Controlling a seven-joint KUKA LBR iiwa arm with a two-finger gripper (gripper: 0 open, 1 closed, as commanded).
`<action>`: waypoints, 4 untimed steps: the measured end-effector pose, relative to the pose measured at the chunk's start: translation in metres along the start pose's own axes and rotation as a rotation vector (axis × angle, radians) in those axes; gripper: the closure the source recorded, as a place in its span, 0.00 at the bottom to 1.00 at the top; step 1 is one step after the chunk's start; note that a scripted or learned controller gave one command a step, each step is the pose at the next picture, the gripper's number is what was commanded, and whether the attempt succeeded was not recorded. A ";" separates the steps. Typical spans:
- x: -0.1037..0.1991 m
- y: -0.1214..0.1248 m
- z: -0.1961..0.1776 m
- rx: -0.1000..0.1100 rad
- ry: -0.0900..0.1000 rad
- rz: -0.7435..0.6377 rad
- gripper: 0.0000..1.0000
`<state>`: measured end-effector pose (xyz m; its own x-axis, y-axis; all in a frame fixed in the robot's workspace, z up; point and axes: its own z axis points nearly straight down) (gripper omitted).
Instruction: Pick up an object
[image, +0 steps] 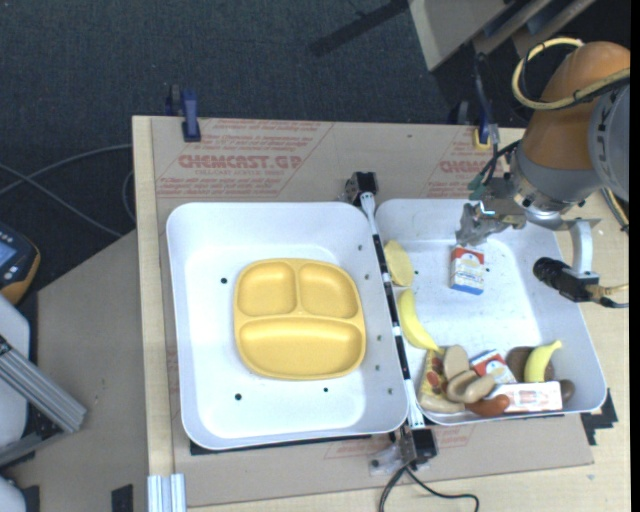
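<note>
Front right corner of right bin (590, 372): pile of play food — hot dog, small banana (541, 360), flat red-white box (521, 398). Claw (478, 226) at bin's far side, just above small red-white carton (467, 269); fingers hard to read, can't tell if spread or pinched. Long banana (412, 320) along left wall. Yellow divided plate (298, 318) centred in left bin (200, 330).
</note>
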<state>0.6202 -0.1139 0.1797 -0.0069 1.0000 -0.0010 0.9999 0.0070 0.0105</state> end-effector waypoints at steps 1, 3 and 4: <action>-0.004 -0.004 0.004 0.009 0.000 0.006 0.00; -0.043 0.011 0.074 0.008 -0.001 0.007 1.00; -0.009 0.034 0.092 0.009 -0.005 0.004 1.00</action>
